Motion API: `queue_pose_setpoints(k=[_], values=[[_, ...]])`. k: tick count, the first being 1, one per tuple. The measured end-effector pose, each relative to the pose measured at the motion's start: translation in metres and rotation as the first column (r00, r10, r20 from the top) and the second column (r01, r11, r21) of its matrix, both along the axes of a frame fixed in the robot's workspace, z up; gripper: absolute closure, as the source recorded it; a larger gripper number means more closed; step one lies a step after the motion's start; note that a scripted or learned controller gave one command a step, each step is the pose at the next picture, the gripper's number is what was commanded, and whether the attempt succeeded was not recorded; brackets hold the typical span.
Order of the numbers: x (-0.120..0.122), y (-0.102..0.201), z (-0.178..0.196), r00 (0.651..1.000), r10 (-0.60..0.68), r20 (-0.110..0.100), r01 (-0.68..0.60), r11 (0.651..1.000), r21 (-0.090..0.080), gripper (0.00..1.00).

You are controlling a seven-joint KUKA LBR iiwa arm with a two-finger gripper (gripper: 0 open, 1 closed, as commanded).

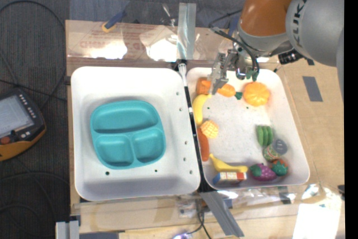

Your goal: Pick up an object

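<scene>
The toy foods are lying in the right bin (291,120), and none is sitting between the gripper's fingers. At the far end of this bin, an orange block (203,87) is resting at the left, a small carrot-like piece (226,90) just beside it, and a pumpkin (257,93) to their right. Along the left wall, a banana (197,109) is lying lengthwise, with a corn cob (210,129) touching its near end and a long orange piece (203,146) running nearer still. At the right wall, a green pepper (264,135) is sitting far of a small tin (276,149). The near edge is holding a second banana (226,164), a small box (229,177), a bunch of grapes (263,172) and a strawberry (280,167).

The gripper (222,76) is hanging over the far left corner, its fingers standing a narrow way apart above the orange block and carrot-like piece. The arm (279,3) is reaching in from the right.

In the left bin (89,87), a teal divided tray (128,132) is lying flat. A handheld screen (17,120) is resting on the floor at the far left.
</scene>
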State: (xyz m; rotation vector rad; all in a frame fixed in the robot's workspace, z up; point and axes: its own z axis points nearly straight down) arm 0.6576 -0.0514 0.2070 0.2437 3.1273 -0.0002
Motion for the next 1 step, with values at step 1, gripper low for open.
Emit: queue_pose_setpoints(k=[1], values=[[-0.0623,0.0412,-0.0236,0.999,-0.035,-0.005,0.035,0.999,0.002,1.00]])
